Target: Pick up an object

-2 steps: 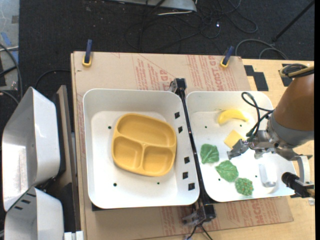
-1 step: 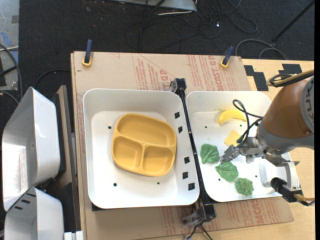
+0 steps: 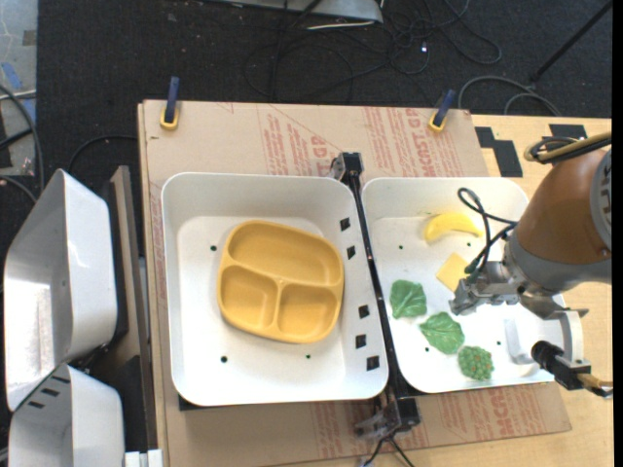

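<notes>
Toy food lies scattered in the right bin (image 3: pixel 409 195), and none of it sits between the gripper's fingers as far as the view shows. A banana (image 3: pixel 451 225) rests near the bin's far side, curved and yellow. Just below it lies a flat yellow wedge (image 3: pixel 451 269) (perhaps cheese), its right edge close to the gripper (image 3: pixel 467 296). Nearer the front, a green leaf (image 3: pixel 408 298) lies toward the bin's left, a second leaf (image 3: pixel 443 333) sits below and to its right, and a knobbly green broccoli (image 3: pixel 475 362) rests near the front wall.

The arm (image 3: pixel 569 227) reaches in from the right, its orange band bulking over the right bin's far right corner, with a black cable looping off it above the banana. The grey wrist hangs low over the bin, and the gripper points toward the gap between the wedge and the second leaf. Whether its jaws are spread or closed cannot be told; the wrist hides them from above.

In the left bin (image 3: pixel 195 202) a yellow tray (image 3: pixel 281 280) with three compartments lies tilted, well apart from the food. Both bins sit side by side on a cardboard sheet (image 3: pixel 253 134) held by two blue-and-yellow clamps (image 3: pixel 171 102) at its far edge.
</notes>
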`<action>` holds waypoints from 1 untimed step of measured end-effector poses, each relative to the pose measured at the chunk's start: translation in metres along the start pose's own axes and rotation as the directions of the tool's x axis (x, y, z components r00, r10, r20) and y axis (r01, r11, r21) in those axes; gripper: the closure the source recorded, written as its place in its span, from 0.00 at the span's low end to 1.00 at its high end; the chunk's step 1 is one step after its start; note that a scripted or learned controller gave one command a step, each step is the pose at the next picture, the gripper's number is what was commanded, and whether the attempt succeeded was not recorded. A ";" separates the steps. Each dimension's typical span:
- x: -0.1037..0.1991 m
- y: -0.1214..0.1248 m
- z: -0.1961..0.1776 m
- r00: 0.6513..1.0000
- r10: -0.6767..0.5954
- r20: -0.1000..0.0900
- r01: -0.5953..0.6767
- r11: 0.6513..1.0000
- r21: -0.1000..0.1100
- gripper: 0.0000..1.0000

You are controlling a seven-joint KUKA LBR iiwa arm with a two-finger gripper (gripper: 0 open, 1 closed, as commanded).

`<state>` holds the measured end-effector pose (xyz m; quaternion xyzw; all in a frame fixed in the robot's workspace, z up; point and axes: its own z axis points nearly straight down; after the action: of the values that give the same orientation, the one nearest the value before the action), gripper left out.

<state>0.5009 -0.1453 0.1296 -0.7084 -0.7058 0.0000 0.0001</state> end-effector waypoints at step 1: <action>-0.003 -0.008 -0.057 1.000 -0.002 0.002 0.002 1.000 -0.005 1.00</action>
<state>0.4933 -0.1487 0.1866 -0.7076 -0.7066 -0.0012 -0.0025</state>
